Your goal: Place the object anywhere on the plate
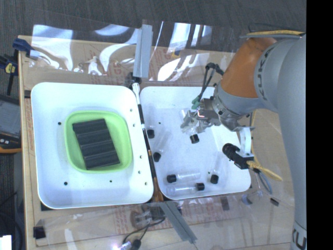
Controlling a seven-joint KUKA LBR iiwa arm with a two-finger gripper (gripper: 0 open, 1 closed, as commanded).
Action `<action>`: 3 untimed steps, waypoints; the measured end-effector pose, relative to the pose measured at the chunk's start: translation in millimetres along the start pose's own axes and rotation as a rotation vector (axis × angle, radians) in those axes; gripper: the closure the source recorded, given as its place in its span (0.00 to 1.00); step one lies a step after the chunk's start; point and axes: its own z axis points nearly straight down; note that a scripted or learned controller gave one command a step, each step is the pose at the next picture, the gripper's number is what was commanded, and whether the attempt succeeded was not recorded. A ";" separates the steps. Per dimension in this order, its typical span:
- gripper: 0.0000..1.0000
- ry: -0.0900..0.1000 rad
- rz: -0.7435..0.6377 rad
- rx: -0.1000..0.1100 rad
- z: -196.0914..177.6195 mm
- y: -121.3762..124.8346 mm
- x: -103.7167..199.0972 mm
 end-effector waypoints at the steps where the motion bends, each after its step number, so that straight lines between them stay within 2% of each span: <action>1: 1.00 -0.001 -0.131 0.002 10.1 -8.2 67.1; 2: 1.00 -0.002 -0.325 0.004 10.6 -36.0 126.6; 3: 0.00 -0.002 -0.324 0.004 10.5 -36.0 126.2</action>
